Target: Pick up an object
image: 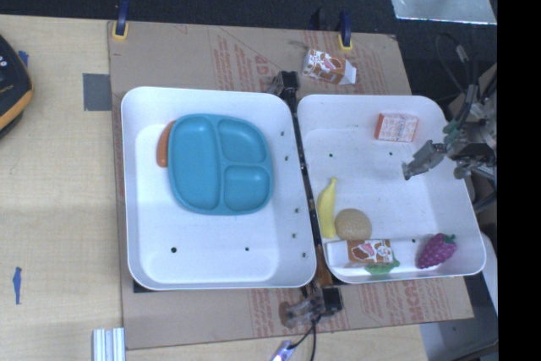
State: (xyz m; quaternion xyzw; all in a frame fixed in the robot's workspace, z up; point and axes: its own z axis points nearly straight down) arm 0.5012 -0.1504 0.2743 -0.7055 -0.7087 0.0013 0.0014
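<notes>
Yellow banana (326,207) lies along right bin's (439,207) left wall.

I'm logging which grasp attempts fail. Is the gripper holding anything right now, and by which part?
Nothing is held. The gripper hangs over a bare patch of the right bin, apart from the orange packet and the grapes.

Bins (211,266): smooth white plastic, slight sheen. Divided plate (221,163): blue plastic, matt. Banana (327,207), grapes (435,250): moulded plastic look, the grapes bumpy. Bun (352,224): tan, dull. Sheet under bins (211,55): brown printed cardboard. Tabletop (51,207): pale wood grain, matt. Pincer (420,163): grey metal.
</notes>
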